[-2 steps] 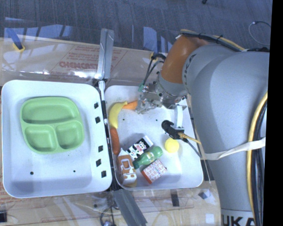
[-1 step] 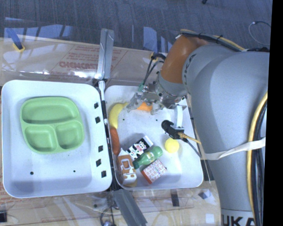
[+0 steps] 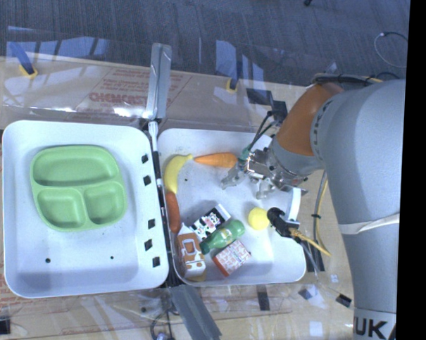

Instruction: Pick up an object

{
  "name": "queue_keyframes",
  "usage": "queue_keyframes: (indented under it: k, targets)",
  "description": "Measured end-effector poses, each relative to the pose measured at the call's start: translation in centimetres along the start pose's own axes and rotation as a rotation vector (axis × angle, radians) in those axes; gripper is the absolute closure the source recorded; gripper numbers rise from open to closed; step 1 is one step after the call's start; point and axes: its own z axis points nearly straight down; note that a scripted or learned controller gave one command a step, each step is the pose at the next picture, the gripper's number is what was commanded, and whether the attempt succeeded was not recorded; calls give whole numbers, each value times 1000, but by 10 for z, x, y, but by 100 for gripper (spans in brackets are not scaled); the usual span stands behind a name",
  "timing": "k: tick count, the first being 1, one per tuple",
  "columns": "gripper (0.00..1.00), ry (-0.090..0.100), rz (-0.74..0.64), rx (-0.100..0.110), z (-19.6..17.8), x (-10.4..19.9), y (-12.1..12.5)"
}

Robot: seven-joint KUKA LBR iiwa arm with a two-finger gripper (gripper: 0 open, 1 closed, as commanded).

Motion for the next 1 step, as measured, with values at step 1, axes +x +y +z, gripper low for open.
queue_keyframes:
  k: [1]
  targets:
    - [0,0,-312,-3,-1,64,41]
